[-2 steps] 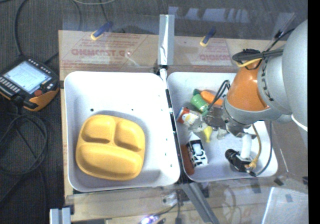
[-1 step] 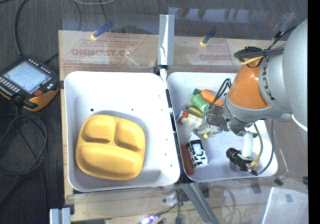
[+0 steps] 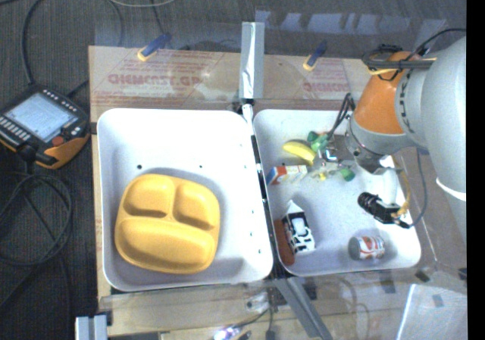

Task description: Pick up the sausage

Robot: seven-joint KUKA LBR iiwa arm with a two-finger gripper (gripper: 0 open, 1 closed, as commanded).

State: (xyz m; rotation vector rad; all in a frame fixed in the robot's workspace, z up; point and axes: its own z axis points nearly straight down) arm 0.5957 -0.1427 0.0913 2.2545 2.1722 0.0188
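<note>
The sausage (image 3: 283, 244), a short brown-red link, lies against the left wall of the right bin (image 3: 402, 259) near its front corner. A black-and-white carton (image 3: 300, 231) lies right beside it, touching or almost touching. My gripper (image 3: 330, 152) hangs low over the back middle of the right bin, among a yellow banana (image 3: 298, 151) and some small green pieces (image 3: 345, 174). It is well behind and to the right of the sausage, and nothing of the sausage is near it.
A small red-and-white box (image 3: 281, 174) rests near the divider wall. A silver-and-red can (image 3: 367, 247) lies at the right bin's front right. The left bin (image 3: 114, 134) holds a large yellow compartment tray (image 3: 167, 221). A pendant (image 3: 42, 123) sits on the floor at left.
</note>
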